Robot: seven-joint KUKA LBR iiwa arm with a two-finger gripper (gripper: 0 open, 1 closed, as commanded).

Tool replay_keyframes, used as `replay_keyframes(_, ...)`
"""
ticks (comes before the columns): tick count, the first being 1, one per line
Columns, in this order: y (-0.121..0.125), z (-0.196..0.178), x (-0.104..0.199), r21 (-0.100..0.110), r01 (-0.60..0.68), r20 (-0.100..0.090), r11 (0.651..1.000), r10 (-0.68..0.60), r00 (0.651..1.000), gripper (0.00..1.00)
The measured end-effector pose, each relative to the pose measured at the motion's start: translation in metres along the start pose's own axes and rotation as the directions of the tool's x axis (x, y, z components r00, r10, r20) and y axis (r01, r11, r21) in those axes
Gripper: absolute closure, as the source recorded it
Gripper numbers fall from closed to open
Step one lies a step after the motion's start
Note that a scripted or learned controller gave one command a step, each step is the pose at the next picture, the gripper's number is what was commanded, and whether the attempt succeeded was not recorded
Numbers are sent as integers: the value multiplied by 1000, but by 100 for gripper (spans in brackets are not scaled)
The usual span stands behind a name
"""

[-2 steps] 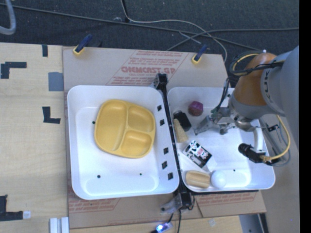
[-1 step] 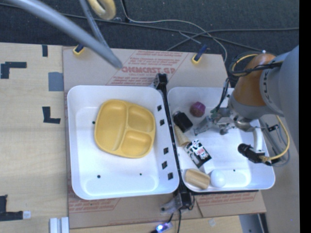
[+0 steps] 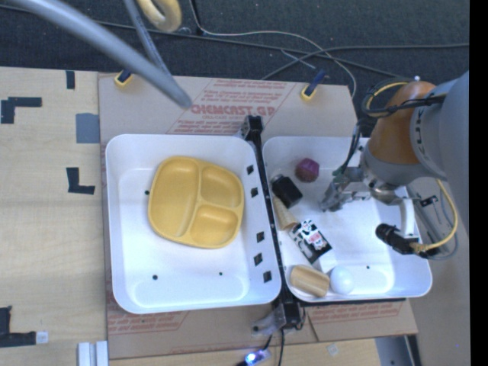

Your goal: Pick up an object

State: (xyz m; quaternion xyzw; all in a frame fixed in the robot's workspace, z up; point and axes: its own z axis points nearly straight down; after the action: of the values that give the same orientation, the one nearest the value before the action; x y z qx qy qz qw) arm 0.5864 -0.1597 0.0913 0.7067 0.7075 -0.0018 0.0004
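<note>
A: What is laid out on the bench (image 3: 46,204)?

B: Two white bins are seen side by side. The left bin (image 3: 126,280) is taken up by a yellow divided plate (image 3: 195,201). In the right bin (image 3: 404,280), along its left wall, a black block (image 3: 286,191), a black-and-white carton (image 3: 313,239), a tan wooden piece (image 3: 309,280) and a white egg (image 3: 341,280) are gathered; a small purple ball (image 3: 307,169) lies apart, toward the upper middle.

A: And the claw (image 3: 335,197)?

B: It is held low at right of centre, near the ball; whether it is spread or pressed together cannot be told, and nothing is seen pinched. The ball is judged easiest: the claw should be centred above it, clear of the wall, then closed gently so it is not rolled away.
</note>
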Motion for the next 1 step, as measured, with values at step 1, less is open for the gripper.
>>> replay_keyframes(1, -6, -53, -7, -1, -1, -3, 1000, 1, 1000, 100)
